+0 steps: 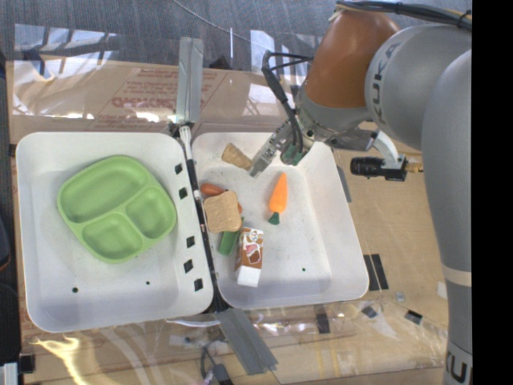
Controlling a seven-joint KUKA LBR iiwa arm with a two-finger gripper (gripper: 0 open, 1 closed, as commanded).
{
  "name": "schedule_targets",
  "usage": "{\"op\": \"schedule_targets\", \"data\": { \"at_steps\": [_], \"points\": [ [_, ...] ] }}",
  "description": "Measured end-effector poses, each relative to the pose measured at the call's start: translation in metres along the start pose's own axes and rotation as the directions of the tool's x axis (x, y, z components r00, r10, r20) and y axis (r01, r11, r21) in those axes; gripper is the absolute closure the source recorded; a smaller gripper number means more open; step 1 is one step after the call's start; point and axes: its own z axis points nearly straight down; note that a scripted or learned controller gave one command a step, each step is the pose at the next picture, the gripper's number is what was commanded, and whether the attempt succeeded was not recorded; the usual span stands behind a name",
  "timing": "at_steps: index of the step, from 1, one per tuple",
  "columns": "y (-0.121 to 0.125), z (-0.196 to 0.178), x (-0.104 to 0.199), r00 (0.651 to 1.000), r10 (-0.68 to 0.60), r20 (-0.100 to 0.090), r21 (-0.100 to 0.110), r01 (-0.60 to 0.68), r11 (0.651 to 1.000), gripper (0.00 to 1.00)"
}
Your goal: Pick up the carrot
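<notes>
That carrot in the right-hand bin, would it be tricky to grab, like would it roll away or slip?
The carrot looks like a smooth, tapered toy, so it is probably stiff and light. Its round body may roll sideways if nudged, and its taper could let it slide out of a pinch. It lies apart from the other items, below the gripper, leaving room to grip it.

Scene is lit brightly and evenly from above. Glare is seen on the clear plastic sheeting behind the bins. Shadows are kept soft and short. Slight overall softness is noted, fine detail blurred.
</notes>
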Motion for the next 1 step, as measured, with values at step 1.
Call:
{"op": "schedule_targets", "data": {
  "at_steps": [1],
  "points": [
    [0.0008, -0.0251, 0.0719, 1.0, 0.024, 0.001, -0.003, -0.024, 1.0, 1.0]
  ]
}}
